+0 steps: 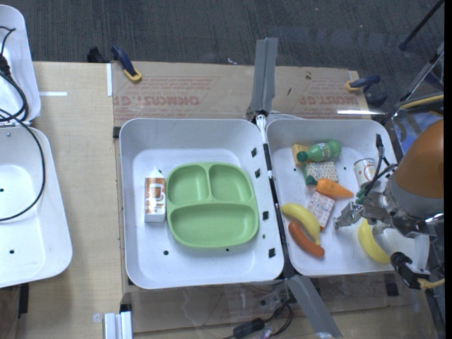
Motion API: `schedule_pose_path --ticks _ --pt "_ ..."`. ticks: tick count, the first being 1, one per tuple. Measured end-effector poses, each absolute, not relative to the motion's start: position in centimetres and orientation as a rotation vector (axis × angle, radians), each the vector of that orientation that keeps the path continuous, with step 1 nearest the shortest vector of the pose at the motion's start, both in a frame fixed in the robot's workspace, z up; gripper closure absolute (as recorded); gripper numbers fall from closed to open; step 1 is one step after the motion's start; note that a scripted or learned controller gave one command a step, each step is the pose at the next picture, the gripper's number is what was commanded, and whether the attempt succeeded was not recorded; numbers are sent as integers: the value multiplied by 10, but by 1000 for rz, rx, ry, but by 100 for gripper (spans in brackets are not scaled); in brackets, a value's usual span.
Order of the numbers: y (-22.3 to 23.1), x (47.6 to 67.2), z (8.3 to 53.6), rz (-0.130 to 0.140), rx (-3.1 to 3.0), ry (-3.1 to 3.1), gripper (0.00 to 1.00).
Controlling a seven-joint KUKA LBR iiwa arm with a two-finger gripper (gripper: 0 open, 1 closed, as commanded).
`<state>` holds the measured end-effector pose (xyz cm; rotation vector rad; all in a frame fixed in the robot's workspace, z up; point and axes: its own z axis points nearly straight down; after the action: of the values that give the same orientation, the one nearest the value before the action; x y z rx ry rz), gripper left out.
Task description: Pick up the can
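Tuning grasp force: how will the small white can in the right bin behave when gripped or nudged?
The small white cylindrical can looks rigid, so it probably won't deform. It seems tilted near the shallow white right bin's wall, so a nudge may roll it. Its smooth side could slip in the gripper.

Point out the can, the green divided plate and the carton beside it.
can (364,169), camera view, on its side wall.
green divided plate (212,221), camera view, on its large lower compartment.
carton (155,198), camera view, on its printed face.

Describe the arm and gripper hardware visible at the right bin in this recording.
The arm shows a rounded orange band above a grey wrist. Thin dark cables run along it. The gripper is small, metallic grey, with two slim fingers, and a black fitting with a yellow piece sits low beside the wrist.
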<state>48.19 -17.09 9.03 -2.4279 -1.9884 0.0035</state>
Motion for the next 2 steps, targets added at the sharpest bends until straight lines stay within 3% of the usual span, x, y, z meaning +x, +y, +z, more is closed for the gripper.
schedule_pose_path --ticks 1,2 --pt "-205 564 91 -7 -2395 -2023 0" --pt "-206 648 92 -11 -2416 -1999 0"
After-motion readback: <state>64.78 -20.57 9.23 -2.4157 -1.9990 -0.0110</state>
